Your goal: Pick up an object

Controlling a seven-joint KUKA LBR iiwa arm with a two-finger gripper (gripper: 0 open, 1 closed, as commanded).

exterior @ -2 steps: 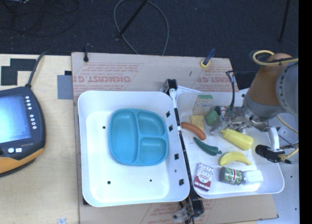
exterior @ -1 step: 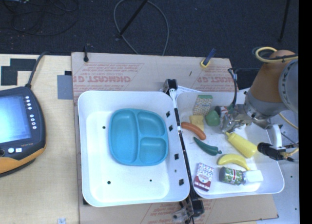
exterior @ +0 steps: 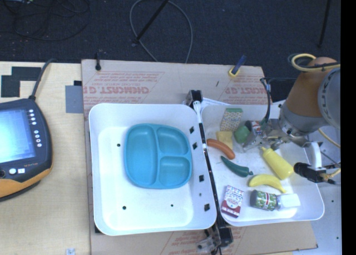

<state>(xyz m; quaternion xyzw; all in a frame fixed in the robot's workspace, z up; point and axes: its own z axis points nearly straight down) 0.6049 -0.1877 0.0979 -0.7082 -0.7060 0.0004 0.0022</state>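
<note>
Your gripper [exterior: 257, 139] sits low in the right bin [exterior: 317, 206], near its upper middle; how far it is open you cannot tell, nor whether it grips anything. The nearest candidate, the yellow corn cob [exterior: 277, 163], lies just beside the tool at about 5 o'clock, its long axis running from 11 toward 5, so any approach should square across that line

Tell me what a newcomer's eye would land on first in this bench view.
The blue divided plate stands out, lying alone in the left white bin. Next comes the clutter in the right bin: a banana, a green pepper, a hot dog and a small can. The arm's hand sits low over that bin's upper part, beside a green object.
</note>
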